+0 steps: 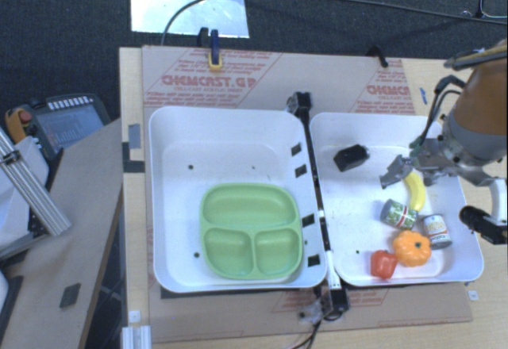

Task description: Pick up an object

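The approach step is judged to be in hand: the hand is seen low over the right bin, just at the upper end of the banana. Whether it is spread or closed cannot be told from this slant, and nothing can be seen gripped in it.

The banana is taken as the likely target; it lies in the right bin, close above a small can. The next move is judged to call for a straight descent centred on the banana, with the can cleared, before any closing.

Now the count. Two white bins are seen on the surface. In the right bin: one banana, two cans (the second further right), one orange pepper, one red piece, one black object. In the left bin: one green divided plate.
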`<state>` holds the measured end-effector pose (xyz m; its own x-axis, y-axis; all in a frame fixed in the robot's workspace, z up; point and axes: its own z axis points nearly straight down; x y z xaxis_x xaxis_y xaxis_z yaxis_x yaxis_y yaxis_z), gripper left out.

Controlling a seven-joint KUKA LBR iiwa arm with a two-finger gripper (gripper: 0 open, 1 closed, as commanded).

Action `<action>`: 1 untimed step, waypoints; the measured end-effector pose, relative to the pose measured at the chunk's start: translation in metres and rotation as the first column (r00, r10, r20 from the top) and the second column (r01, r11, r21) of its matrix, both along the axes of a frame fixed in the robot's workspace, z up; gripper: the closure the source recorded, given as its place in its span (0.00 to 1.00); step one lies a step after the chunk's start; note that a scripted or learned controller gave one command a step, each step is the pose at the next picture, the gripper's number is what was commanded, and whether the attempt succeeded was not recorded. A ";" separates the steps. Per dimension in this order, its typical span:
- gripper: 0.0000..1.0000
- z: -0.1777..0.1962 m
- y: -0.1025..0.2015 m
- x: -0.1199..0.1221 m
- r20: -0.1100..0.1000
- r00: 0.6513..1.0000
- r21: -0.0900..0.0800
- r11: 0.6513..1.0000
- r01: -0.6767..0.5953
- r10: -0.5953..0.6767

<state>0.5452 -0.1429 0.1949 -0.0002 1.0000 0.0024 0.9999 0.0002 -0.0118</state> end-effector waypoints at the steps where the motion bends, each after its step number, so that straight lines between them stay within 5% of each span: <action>1: 0.00 0.007 0.000 0.003 0.013 1.000 -0.002 1.000 -0.003 0.003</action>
<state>0.5483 -0.1426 0.2018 -0.0032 1.0000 0.0000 1.0000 0.0032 0.0016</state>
